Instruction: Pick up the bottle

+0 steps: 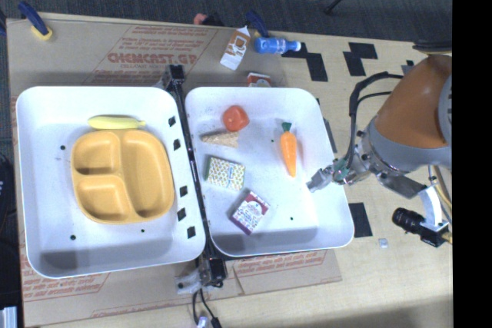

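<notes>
Approach step, nothing grasped. Claw (321, 179) at right bin (330, 223) right rim; spread or pressed, cannot tell. Bottle (270, 46) outside bins, near tabletop far edge. Next: travel there, descend.

Both white bins (254, 238) look like smooth, slightly glossy plastic; the yellow divided tray (121, 173) matt plastic. Printed cardboard (154, 50) underneath. The blue bottle (274, 46) seems translucent plastic.
</notes>
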`<state>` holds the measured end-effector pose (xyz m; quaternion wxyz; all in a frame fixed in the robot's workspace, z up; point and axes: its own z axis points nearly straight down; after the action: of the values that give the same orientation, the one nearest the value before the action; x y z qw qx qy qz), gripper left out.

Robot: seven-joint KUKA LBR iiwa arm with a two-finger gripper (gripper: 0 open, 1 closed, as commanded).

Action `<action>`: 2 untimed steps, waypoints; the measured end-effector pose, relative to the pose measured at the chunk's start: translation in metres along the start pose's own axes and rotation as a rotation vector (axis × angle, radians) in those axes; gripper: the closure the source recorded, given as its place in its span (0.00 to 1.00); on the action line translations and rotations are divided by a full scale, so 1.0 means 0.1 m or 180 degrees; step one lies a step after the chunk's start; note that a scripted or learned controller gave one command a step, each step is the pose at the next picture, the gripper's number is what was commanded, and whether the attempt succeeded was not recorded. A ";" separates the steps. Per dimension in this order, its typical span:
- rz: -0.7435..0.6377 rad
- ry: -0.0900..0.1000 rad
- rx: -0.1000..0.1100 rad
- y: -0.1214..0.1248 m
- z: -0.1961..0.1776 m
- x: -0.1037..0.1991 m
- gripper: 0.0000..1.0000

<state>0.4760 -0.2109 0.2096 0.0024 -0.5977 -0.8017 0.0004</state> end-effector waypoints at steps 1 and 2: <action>0.1054 -0.0007 -0.0008 0.00 -0.36 0.00 1.00; 0.1208 0.0001 0.0001 0.06 0.44 0.21 1.00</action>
<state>0.4757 -0.1890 0.1656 0.0026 -0.7382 -0.6746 0.0009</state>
